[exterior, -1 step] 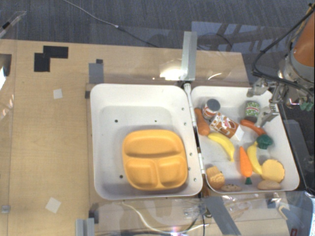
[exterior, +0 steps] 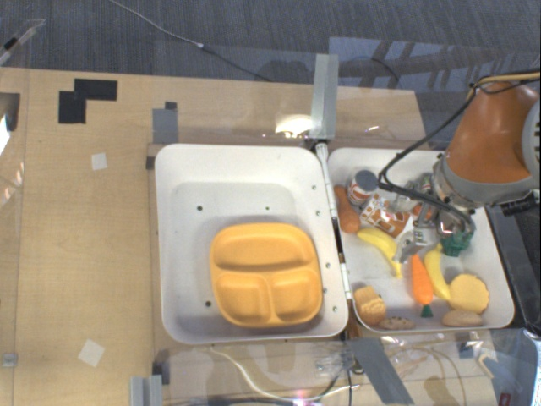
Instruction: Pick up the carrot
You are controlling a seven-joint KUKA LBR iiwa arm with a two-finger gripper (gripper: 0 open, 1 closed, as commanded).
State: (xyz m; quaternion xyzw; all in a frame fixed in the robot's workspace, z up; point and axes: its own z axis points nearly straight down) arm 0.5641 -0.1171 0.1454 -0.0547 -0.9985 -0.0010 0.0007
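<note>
The carrot (exterior: 420, 282) is orange with a small green tip at its near end. It lies lengthwise in the near part of the right bin (exterior: 502, 308), between two yellow bananas (exterior: 380, 245). My gripper (exterior: 418, 238) hangs just over the carrot's far end, slightly to the left of it. It looks open, and nothing shows between its fingers. The grey and orange arm (exterior: 493, 142) covers the bin's far right corner.
Around the carrot lie a yellow round fruit (exterior: 468, 294), a brown potato (exterior: 461, 318), bread pieces (exterior: 369, 299), a green item (exterior: 457, 244), a snack packet (exterior: 385, 218), a can (exterior: 365, 182) and a sausage (exterior: 345, 211). The left bin (exterior: 182, 227) holds a yellow divided plate (exterior: 266, 274).
</note>
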